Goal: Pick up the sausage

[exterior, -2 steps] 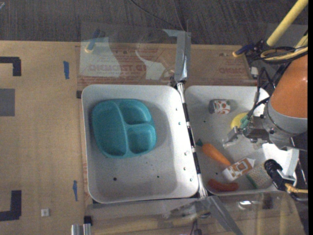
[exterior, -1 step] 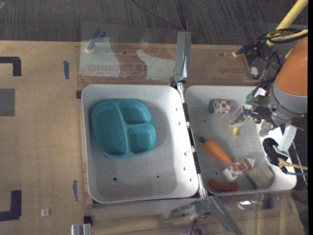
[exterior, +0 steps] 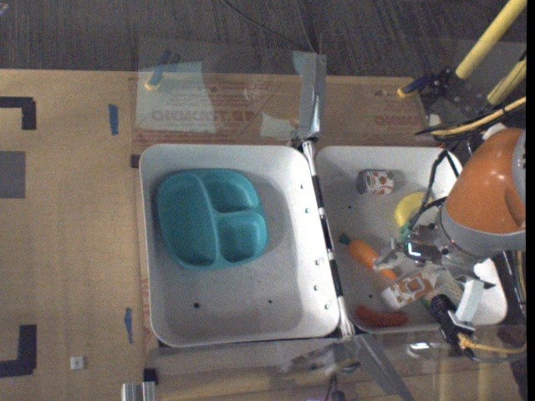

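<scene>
Tan surface (exterior: 67, 249) marked with blue tape, grey carpet behind; red sausage (exterior: 382, 317) lies at the right bin's (exterior: 334, 170) near edge, tool (exterior: 401, 253) above it, grip state indeterminable.

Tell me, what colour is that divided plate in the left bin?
Teal, a blue-green all over: the divided plastic plate shows plainly in the overhead camera view.

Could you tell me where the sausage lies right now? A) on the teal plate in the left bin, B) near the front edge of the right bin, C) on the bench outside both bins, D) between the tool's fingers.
B: the sausage lies flat on the floor of the right bin, close to its front edge, below the carrot.
</scene>
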